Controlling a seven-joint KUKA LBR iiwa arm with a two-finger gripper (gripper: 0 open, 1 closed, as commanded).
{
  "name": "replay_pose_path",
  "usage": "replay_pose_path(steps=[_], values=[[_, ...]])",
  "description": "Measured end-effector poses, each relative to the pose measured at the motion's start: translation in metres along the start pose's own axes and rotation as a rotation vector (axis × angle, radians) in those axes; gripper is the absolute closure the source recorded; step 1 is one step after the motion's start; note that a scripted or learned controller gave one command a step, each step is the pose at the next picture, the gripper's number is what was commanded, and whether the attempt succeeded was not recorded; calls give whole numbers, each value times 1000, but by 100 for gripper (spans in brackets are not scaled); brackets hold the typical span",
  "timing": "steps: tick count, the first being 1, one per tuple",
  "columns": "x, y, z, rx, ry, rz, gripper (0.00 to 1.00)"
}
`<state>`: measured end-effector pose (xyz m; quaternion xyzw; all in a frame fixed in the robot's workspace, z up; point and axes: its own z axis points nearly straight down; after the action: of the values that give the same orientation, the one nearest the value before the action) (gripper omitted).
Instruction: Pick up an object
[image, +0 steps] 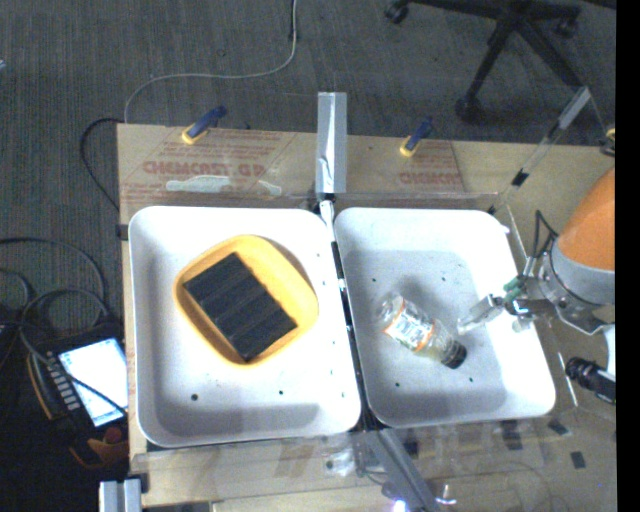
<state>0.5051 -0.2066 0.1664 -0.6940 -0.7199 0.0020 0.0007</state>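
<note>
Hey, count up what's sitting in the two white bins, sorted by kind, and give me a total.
Yellow dish holding a black ridged block, left bin: 1
Small bottle with dark cap, lying in right bin: 1
Total: 2

The arm (598, 250) is cut off by the right edge.

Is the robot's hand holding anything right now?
No. The hand is over the right bin, beside the small bottle, which lies on the bin floor with nothing gripping it.
</note>
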Motion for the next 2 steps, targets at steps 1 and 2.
replay_pose_path(steps=[1, 2], values=[[77, 19, 75, -14, -4, -98, 0], [51, 88, 25, 0, -1, -97, 0]])
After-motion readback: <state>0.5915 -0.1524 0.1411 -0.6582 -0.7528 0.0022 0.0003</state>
